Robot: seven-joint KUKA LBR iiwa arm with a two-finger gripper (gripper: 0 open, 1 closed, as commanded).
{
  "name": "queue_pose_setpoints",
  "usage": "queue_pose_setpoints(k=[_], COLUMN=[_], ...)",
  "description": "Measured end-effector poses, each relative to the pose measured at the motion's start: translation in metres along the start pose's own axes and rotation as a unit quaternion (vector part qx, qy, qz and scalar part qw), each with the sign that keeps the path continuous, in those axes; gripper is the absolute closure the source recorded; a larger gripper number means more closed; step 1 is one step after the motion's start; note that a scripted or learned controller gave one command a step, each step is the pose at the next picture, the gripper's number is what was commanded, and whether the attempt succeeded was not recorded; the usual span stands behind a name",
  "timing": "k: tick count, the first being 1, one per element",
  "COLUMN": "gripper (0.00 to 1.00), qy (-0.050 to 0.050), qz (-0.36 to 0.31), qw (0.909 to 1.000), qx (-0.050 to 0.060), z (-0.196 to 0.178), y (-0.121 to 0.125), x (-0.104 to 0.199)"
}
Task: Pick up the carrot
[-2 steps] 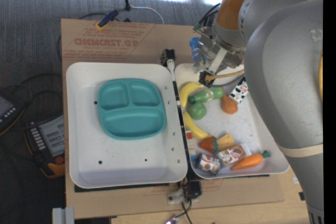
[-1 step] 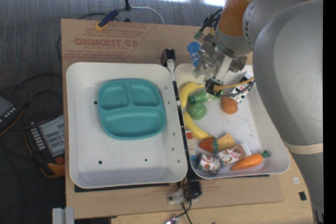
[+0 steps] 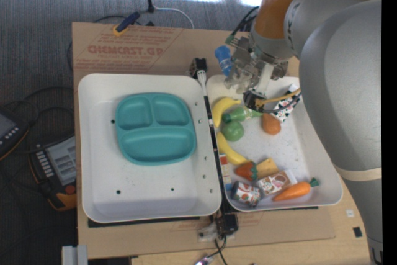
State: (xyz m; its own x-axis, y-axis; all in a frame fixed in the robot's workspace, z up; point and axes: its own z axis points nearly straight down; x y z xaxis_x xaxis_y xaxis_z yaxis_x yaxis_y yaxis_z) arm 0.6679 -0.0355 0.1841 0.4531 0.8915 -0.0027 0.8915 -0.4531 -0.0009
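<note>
- The end effector (image 3: 247,82) is positioned over the far end of the right bin (image 3: 299,152). Whether it is open or closed cannot be told.
- The carrot (image 3: 293,190) lies in the near right corner of that bin, just beside a small carton (image 3: 273,183) and well apart from the end effector.
- A banana (image 3: 222,127) lies along the bin's left wall.
- The left bin (image 3: 105,186) holds a teal divided plate (image 3: 155,128).

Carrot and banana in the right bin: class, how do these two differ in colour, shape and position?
The carrot is orange with a green tip; the banana is yellow. The carrot is straight and shorter; the banana is curved and longer. The carrot lies by the near edge, the banana along the left wall. Both lie in the right bin.
</note>
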Motion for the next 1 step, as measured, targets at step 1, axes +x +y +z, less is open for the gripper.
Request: queue_pose_setpoints(k=[1], gripper=[1.00], qy=[0.000], qz=[-0.091], qw=[0.9958], qx=[0.000], z=[0.0000], y=[-0.0048], x=[0.0096])
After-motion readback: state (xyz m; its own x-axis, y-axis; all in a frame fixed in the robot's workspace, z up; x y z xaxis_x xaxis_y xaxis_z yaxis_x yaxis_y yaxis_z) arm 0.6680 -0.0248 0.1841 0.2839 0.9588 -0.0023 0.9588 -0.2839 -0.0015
